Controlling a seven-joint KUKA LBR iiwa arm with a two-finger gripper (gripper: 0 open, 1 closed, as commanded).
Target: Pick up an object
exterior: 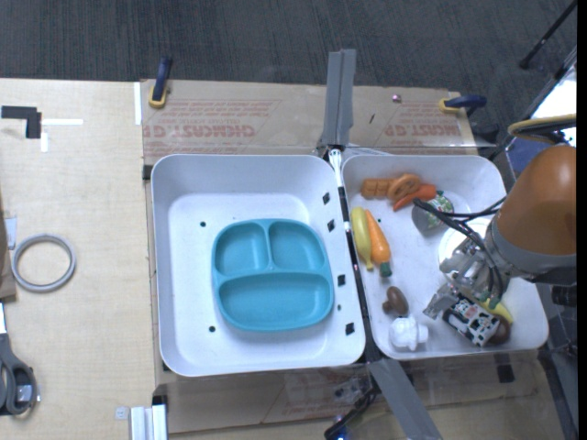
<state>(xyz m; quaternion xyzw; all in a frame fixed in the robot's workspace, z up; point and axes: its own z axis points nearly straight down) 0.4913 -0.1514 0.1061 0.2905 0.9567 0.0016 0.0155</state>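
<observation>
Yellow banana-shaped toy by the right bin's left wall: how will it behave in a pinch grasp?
The yellow banana-shaped toy looks like smooth, glossy plastic, so it may slip between narrow fingers. Its curved, tapered body would probably pivot or roll if pushed off-centre. It lies against an orange carrot-shaped toy, which would likely get nudged too.

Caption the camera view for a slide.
Gripper low in the right bin among toy food; blue divided plate in the left bin.

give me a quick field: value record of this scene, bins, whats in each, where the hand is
left bin: blue divided plate
right bin: toy corn, orange toy foods, brown piece, white piece
hand: low in right bin's near right part, over small items
held: nothing visibly between its fingers
bench left: roll of tape, scissors
</observation>
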